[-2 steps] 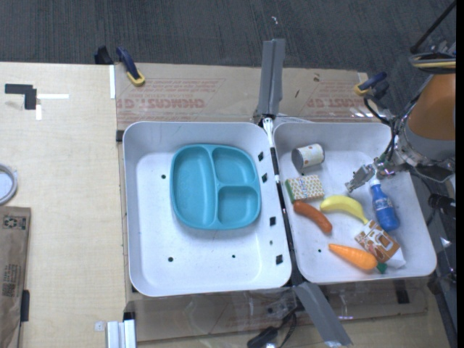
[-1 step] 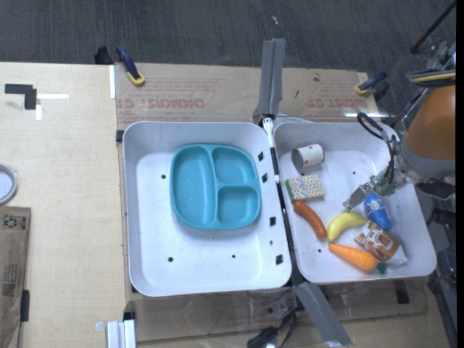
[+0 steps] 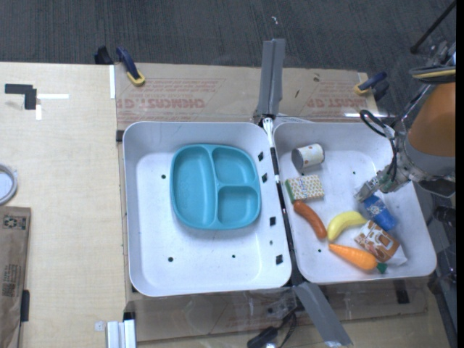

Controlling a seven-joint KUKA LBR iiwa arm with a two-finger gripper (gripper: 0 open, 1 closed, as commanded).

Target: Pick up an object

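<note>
Lying just below the gripper [image 3: 371, 188]: blue packet [image 3: 380, 213].

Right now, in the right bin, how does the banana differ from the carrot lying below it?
The banana is yellow; the carrot is orange with a green stub at its right end. The banana is curved, arching upward; the carrot is straight and tapers to a point at its left. The banana sits nearer the bin's middle; the carrot lies closer to the near wall of the right bin. Both look like toy food, lying flat.

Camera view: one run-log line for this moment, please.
gripper: low in right bin | beside blue packet | grasp: unclear | blue tray: left bin
</note>
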